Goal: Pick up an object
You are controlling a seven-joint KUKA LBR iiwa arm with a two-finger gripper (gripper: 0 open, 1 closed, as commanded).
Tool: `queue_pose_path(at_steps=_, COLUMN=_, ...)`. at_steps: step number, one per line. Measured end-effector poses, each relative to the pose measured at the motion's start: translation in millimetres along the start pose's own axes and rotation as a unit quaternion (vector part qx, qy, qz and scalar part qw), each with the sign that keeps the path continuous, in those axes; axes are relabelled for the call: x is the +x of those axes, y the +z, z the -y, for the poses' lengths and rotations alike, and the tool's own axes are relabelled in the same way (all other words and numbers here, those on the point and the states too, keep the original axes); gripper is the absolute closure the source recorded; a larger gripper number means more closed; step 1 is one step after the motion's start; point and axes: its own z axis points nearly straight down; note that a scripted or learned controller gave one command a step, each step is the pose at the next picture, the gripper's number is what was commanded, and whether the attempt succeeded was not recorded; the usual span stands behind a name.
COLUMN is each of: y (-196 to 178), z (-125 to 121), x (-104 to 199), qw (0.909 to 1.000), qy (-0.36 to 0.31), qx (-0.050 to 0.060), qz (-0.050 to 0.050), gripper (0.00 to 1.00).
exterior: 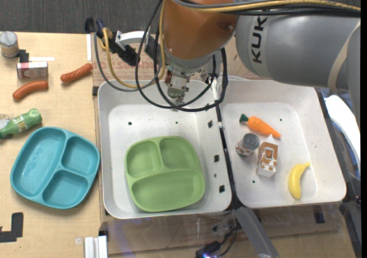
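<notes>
Leftmost, left bin [114,136]: one green divided plate [165,174]. Above its far edge: gripper [176,92], finger spacing impossible to tell, nothing seen between the fingers. Right bin [321,136]: small can [248,144] just beside a carton [267,159], carrot [259,125] behind them, banana [297,180] nearest the right.

The gripper [176,92] hangs over the far edge of the left bin [114,136]. Just in front of it lies a green divided plate [165,174]. To its right, in the right bin [321,136], sit a carrot [261,126], a can [248,144], a small carton [267,159] and a banana [296,180].
</notes>
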Motion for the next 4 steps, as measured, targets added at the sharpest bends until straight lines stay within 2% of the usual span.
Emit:
queue_pose_path(at_steps=1, y=-97, z=29, x=-130, qw=0.9999, qy=0.013, qx=0.000, qz=0.000, gripper=1.00)
queue_pose_path(at_steps=2, y=-147, z=45, x=-41, qw=1.0000, qy=-0.002, qx=0.001, qz=-0.001, gripper=1.00)
queue_pose_path(at_steps=3, y=-82, z=36, x=-66, qw=0.9999, qy=-0.017, qx=-0.001, qz=0.001, gripper=1.00)
queue_pose_path(at_steps=4, y=-91, z=22, x=-5, qw=1.0000, qy=-0.004, qx=0.001, qz=0.000, gripper=1.00)
